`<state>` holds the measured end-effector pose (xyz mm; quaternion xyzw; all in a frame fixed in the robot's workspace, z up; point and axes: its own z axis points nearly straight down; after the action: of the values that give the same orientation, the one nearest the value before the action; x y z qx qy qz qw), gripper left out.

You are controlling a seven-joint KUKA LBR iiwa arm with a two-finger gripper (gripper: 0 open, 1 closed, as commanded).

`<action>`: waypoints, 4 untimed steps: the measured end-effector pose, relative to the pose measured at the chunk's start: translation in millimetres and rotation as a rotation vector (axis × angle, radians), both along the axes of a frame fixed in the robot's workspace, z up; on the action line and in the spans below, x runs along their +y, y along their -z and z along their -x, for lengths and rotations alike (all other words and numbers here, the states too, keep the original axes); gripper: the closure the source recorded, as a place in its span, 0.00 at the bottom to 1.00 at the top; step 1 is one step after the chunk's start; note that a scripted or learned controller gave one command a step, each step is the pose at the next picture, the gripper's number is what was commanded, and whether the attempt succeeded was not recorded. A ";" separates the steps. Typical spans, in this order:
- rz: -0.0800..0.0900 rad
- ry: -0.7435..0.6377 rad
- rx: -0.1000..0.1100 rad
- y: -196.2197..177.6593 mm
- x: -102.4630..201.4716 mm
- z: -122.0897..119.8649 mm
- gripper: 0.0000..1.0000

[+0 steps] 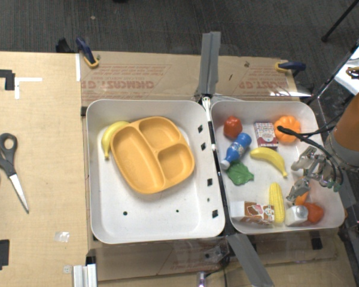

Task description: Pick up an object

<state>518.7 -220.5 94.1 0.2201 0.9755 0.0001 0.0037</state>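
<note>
While the gripper [304, 178] hangs low over the right bin [323, 225], its fingers look spread with nothing between them, so the pick is not yet made. Which object it is after I cannot say; the closest candidates are the corn [277, 201], just to its left, and a white-and-orange thing [305, 213], right below it in the picture, near the bin's front wall. The banana [269, 158] lies up and to the left, with the orange [288, 127] farther up beyond it. To do this well, I would centre the fingers over one item and cross its narrow side, keeping clear of the wall and the neighbours. Farther left sit a green toy [240, 174], a blue bottle [236, 148] and a red fruit [232, 126]. The left bin [167, 226] holds a yellow divided plate [151, 154]. Both bins rest on cardboard [143, 79]; scissors [11, 166] lie on the wooden bench [36, 232] far left, and dark carpet lies behind.
</note>
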 end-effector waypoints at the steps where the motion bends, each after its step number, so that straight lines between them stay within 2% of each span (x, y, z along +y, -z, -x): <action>1: 0.002 -0.003 -0.004 -10.1 0.4 -1.6 1.00; 2: 0.002 -0.003 -0.004 -10.1 0.5 -1.6 0.00; 3: -0.001 0.088 0.000 1.0 -0.1 28.1 0.00; 4: 0.000 0.084 -0.003 -8.5 0.5 26.2 1.00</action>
<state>492.6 -220.0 102.6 0.2608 0.9654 0.0003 0.0053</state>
